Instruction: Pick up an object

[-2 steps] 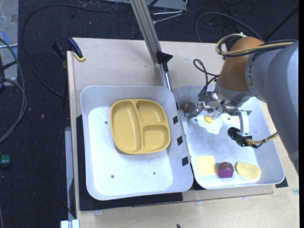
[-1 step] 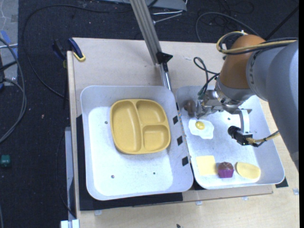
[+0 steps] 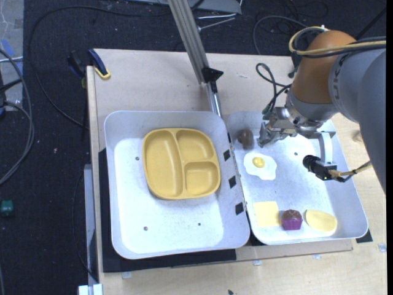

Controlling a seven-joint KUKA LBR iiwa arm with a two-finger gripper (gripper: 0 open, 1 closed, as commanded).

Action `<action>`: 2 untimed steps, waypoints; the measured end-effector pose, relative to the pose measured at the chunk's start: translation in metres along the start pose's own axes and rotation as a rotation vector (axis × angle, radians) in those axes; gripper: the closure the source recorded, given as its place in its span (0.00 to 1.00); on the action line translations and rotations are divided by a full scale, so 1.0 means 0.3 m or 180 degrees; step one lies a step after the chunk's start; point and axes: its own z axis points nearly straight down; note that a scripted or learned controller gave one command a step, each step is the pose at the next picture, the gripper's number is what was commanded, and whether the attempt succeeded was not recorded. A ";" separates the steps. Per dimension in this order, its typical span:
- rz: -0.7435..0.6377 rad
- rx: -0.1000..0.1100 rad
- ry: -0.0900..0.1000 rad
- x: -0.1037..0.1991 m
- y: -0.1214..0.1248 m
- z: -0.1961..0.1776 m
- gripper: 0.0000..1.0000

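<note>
Clip [image 3: 98,66]: blue and yellow, at the bench's far left corner, well apart from both bins.
Bench [image 3: 147,82]: pale wood, bearing two white bins side by side, dark floor with cables around it.
Left bin [image 3: 166,232]: shallow, white, set slightly askew, its right rim overlapping the right bin's left rim.
Tray [image 3: 182,163]: yellow, three compartments, lying flat in the far half of the left bin, nothing in its compartments.
Pole [image 3: 190,32]: grey metal, slanting down from the top of the view to the far end of the seam between the bins.
Brown lump [image 3: 245,138]: small, near the far left corner of the right bin, just left of the gripper.
Egg [image 3: 260,166]: fried, white with a yellow yolk, flat on the right bin's floor, near and below the gripper, not touching it.
Gripper [image 3: 265,134]: low over the far left part of the right bin, between brown lump and egg; fingers too small and shadowed to tell whether apart or together; nothing seen between them.
Cheese [image 3: 266,213]: pale yellow square, flat near the right bin's near rim.
Purple piece [image 3: 291,219]: small, just right of the cheese.
Yellow oval [image 3: 321,221]: just right of the purple piece, by the near right corner.
Arm [image 3: 344,78]: grey with an orange band, reaching in from the right over the right bin.
Right bin [image 3: 344,192]: shallow, white, holding all the small items.
</note>
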 end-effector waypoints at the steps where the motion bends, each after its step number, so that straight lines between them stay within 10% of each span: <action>1: 0.0001 -0.0006 -0.0002 -0.007 -0.008 -0.211 1.00; 2: -0.0005 -0.0010 -0.0003 0.011 0.012 -0.418 1.00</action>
